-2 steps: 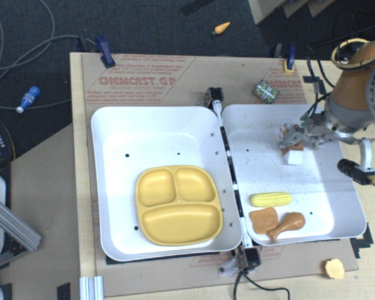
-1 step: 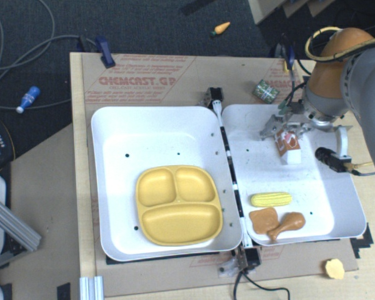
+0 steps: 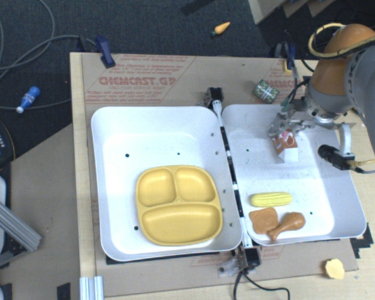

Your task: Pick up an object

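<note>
My gripper (image 3: pixel 286 129) hangs over the upper part of the right bin (image 3: pixel 337 199), on the grey arm with its orange band (image 3: pixel 337 55). Directly under it is a small red-brown and white carton (image 3: pixel 287 146), partly covered by the gripper from above. I cannot make out whether the carton rests on the bin floor or is lifted. Lower in the same bin lie a yellow corn cob (image 3: pixel 270 199) and a brown drumstick (image 3: pixel 280 222), side by side and well apart from the gripper.
The left bin (image 3: pixel 112 142) holds a yellow divided plate (image 3: pixel 178 205). A small can (image 3: pixel 265 91) stands on the bench behind the right bin. A yellow piece (image 3: pixel 333 268) lies on the bench at the front right.
</note>
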`<action>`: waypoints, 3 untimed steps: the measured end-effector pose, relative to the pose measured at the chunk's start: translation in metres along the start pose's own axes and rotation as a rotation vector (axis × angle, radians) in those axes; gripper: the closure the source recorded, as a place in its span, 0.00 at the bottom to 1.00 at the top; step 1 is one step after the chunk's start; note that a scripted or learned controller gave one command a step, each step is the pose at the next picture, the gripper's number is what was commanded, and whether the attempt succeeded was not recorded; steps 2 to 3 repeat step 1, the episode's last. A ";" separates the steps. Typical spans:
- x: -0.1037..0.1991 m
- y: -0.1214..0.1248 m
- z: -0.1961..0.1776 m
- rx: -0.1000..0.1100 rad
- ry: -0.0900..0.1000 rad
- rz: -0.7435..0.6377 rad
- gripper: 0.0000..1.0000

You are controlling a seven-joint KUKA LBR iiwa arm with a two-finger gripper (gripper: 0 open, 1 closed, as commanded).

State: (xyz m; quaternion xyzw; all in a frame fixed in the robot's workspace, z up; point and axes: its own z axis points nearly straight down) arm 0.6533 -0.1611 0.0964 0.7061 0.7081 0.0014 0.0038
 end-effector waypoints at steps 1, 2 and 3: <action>0.087 -0.013 -0.095 -0.001 0.004 -0.005 1.00; 0.087 -0.013 -0.095 -0.001 0.004 -0.005 1.00; 0.087 -0.013 -0.095 -0.001 0.004 -0.005 1.00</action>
